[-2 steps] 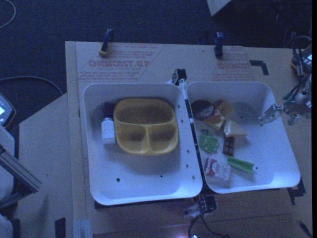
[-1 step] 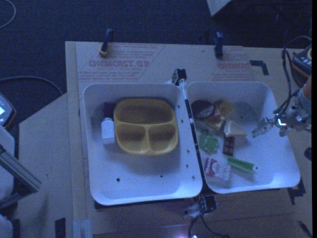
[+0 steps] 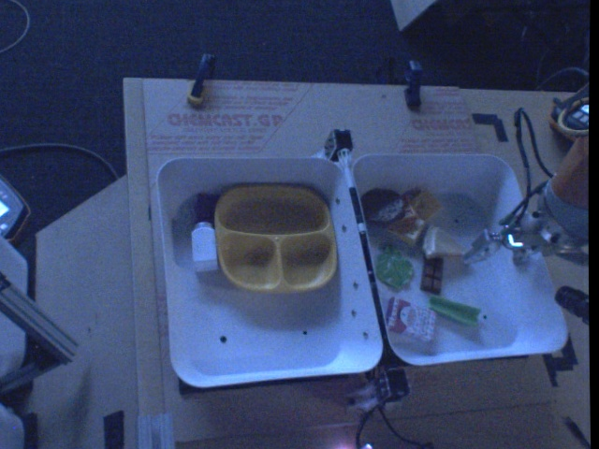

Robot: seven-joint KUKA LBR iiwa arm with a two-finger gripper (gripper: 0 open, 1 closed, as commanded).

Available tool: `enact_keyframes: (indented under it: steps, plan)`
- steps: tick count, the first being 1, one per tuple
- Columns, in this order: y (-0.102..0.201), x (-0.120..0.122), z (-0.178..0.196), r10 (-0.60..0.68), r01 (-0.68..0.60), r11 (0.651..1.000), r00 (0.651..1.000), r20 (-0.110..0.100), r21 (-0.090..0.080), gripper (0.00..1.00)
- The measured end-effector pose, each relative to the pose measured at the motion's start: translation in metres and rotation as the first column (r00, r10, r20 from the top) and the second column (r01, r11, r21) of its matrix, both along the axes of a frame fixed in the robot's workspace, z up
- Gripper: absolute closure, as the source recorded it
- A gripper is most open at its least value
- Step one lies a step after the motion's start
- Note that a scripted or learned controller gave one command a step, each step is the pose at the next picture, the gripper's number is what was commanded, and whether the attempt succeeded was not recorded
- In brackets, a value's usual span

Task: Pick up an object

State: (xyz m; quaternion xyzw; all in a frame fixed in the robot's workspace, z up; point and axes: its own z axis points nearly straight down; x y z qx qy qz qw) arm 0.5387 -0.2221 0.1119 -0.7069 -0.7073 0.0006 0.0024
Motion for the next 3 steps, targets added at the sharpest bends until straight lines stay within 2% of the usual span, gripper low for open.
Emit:
enact_keyframes:
  steps: [1,2,3]
  plan:
    - [0.005,0.002,-0.028,0.004,-0.004,1.000,1.000,0.001,0.008,0.00]
    - [0.003,0.002,-0.016,0.003,-0.003,1.000,1.000,0.004,0.001,1.00]
    - [0.006,0.003,0.047,0.001,-0.001,1.000,1.000,0.011,-0.006,1.00]
